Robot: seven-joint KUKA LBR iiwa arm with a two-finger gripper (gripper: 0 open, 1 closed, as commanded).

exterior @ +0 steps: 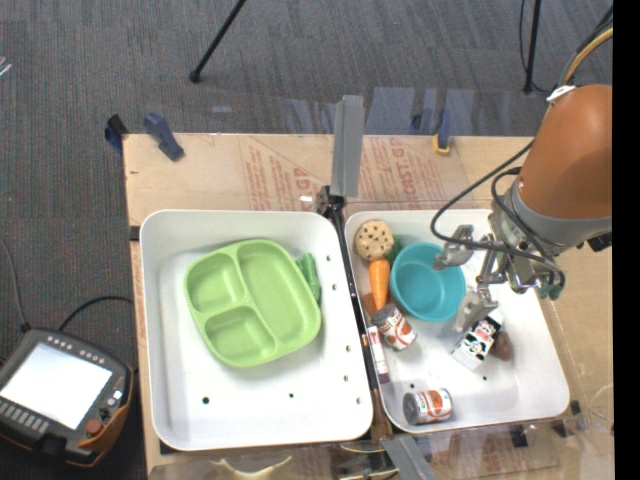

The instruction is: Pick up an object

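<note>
You have two white bins on the surface: the left bin (160,368) at 9 o'clock and the right bin (530,388) at 3 o'clock.

The left bin holds one green divided plate (252,301).

The right bin holds six items:
- one cookie (374,238) at 11 o'clock within the bin;
- one carrot (379,282) at 10 o'clock;
- one blue bowl (427,282) near centre;
- two cans: a tilted can (396,329) at 8 o'clock and a lying can (429,405) at 6 o'clock;
- one small carton (478,341) at 4 o'clock.

One handheld pendant (55,393) lies on the floor at 8 o'clock of the view.
</note>
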